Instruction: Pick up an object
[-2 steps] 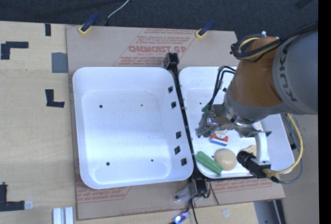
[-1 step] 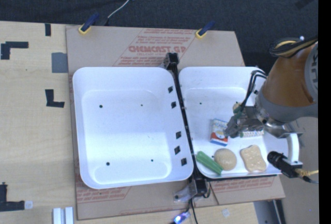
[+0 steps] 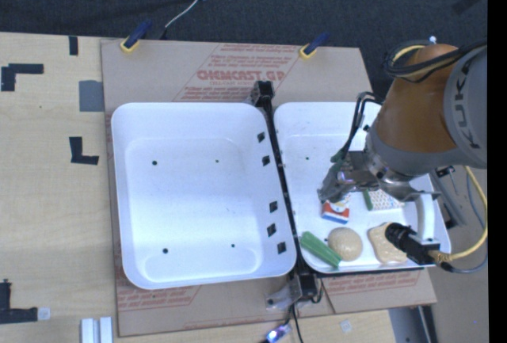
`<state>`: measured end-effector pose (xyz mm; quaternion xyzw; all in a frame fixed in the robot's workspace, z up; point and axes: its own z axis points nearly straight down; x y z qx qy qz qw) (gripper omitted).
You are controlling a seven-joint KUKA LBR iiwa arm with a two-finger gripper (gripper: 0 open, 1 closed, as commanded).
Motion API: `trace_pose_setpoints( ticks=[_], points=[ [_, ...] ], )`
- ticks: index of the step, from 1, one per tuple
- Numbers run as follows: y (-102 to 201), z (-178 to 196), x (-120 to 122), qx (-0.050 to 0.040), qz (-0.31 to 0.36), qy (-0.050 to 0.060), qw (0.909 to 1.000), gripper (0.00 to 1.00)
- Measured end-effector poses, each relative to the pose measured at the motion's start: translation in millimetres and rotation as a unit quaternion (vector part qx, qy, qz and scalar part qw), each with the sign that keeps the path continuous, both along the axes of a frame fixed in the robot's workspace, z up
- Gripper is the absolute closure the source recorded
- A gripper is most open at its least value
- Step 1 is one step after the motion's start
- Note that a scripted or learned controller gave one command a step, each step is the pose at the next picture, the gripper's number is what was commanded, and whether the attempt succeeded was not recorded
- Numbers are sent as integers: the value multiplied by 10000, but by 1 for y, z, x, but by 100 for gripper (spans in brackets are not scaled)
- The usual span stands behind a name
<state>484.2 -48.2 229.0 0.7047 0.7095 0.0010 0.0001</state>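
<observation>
Gripper (image 3: 339,189) above red-white-blue box (image 3: 336,213)

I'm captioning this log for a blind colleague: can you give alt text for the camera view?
The grey arm's gripper hangs low in the right bin, just above a red, white and blue item. Near that bin's front edge lie a green object, a tan round object and a beige lump; the left bin sits alongside.

Even overhead light, white bins (image 3: 190,175) v. bright, soft shadows, slight blur.
</observation>
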Motion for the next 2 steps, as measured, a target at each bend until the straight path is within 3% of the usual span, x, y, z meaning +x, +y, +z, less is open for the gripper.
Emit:
trace_pose_setpoints(
  ticks=[1, 2],
  points=[
    [0, 16, 39, -9, -21, -2, 10000, 100],
    [-1, 15, 37, -6, -29, 16, 10000, 0]
  ],
)
